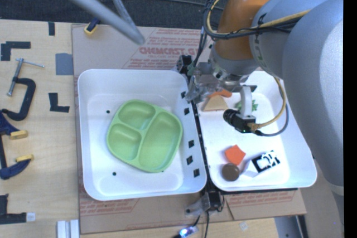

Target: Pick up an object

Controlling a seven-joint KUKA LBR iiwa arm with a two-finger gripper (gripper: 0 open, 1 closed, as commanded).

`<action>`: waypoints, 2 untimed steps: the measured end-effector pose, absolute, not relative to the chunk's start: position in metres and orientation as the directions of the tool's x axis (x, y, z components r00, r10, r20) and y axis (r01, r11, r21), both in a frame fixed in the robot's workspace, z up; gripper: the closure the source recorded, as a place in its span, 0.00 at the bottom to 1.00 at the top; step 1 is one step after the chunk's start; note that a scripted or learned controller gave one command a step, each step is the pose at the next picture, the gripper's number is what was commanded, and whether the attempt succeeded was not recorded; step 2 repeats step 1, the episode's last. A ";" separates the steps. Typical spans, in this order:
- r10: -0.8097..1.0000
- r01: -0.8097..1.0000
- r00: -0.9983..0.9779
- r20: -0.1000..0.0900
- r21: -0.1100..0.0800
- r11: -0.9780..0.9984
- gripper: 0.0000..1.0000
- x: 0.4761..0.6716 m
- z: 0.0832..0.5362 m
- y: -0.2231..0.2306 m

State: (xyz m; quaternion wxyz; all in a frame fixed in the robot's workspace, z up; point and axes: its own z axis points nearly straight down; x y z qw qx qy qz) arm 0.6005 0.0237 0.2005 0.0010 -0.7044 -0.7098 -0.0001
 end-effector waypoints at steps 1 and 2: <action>1.000 1.000 -0.007 0.001 -0.001 0.007 1.00 0.612 0.200 0.073; 1.000 1.000 -0.007 0.001 -0.001 0.007 1.00 0.612 0.200 0.073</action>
